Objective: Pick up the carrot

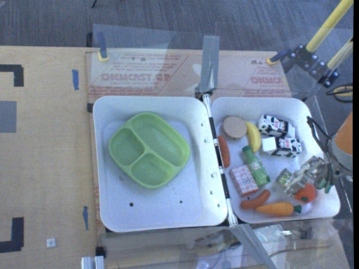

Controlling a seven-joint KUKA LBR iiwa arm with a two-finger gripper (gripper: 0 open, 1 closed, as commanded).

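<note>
— Where is the carrot point(276, 209)?
— Along the right bin's point(331, 206) front edge, near its right corner.
— And the claw point(310, 174)?
— Just above the carrot, toward the right wall; its grip cannot be made out.

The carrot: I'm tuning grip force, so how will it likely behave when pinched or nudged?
The carrot looks like a smooth, tapered toy, so probably stiff, light and a bit slippery. Lying on its side by the right bin's front wall, it may roll or pivot if nudged. The sausage near its tip could get bumped.

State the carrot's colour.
Orange, with a green tip; the carrot shows best in the camera view.
</note>
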